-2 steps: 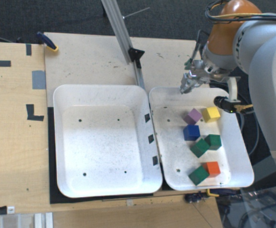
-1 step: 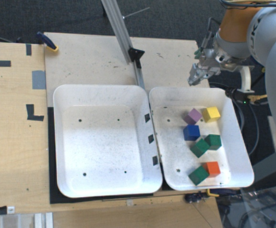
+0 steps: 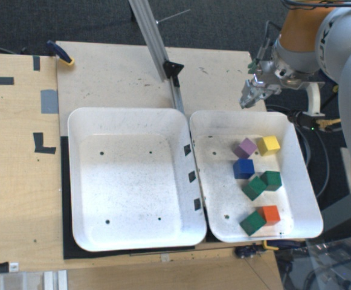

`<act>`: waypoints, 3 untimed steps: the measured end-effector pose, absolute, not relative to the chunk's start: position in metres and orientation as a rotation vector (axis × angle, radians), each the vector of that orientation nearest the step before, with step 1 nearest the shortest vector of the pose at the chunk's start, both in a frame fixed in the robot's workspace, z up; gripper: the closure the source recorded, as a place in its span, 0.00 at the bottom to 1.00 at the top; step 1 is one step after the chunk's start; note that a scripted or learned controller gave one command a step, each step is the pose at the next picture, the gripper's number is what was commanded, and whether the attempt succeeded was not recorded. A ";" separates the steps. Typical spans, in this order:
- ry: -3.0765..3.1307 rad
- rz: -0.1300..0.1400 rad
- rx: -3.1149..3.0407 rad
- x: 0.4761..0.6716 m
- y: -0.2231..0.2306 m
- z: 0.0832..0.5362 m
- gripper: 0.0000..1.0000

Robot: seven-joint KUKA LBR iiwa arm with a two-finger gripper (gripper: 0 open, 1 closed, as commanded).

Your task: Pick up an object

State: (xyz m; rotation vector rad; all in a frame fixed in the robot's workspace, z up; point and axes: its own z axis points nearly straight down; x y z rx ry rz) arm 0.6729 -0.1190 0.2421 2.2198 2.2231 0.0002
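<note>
Several small blocks lie in the right bin (image 3: 223,122): a purple one (image 3: 246,148), a yellow one (image 3: 269,144), a blue one (image 3: 243,168), two green ones (image 3: 255,188) (image 3: 272,179) side by side, an orange one (image 3: 270,214) and another green one (image 3: 253,223) near the front. My gripper (image 3: 248,99) hangs above the bin's far rim, behind the purple block and apart from every block. Nothing shows between its tips.
The left bin (image 3: 127,180) sits beside the right one. A slanted metal bar (image 3: 153,38) runs from the top down to the gap between the bins. A blue and yellow tool (image 3: 60,52) lies at the far left of the bench.
</note>
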 end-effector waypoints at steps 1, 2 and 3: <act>2.230 -0.001 2.217 0.671 -0.061 0.230 1.00; 2.232 -0.001 2.216 0.664 0.002 0.224 1.00; 2.231 0.002 2.214 0.669 0.061 0.233 1.00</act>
